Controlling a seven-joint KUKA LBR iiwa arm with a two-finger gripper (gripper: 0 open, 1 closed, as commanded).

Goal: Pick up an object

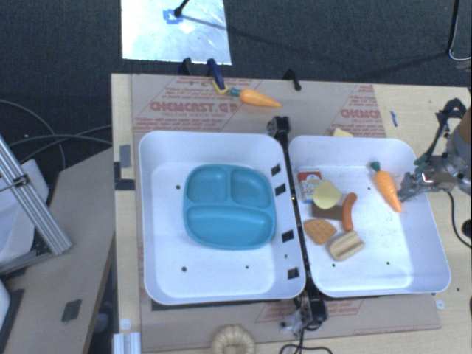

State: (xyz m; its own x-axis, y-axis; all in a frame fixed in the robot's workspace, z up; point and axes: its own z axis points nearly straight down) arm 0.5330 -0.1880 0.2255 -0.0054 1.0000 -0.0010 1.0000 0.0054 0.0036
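Left white bin (158, 198) holds a blue sectioned plastic plate (228, 205). Right white bin (424, 271) holds toy foods; the orange toy carrot (386, 189) lies just beside the gripper (410, 186), jaw state undeterminable. Recommended: centre over the carrot's body, descend straight. Bins sit on printed cardboard (199, 105); dark carpet (59, 35) beyond.

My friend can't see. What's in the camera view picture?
A robot gripper reaches in beside a toy carrot in the right bin, which also holds other play food. The left bin holds a blue divided plate.
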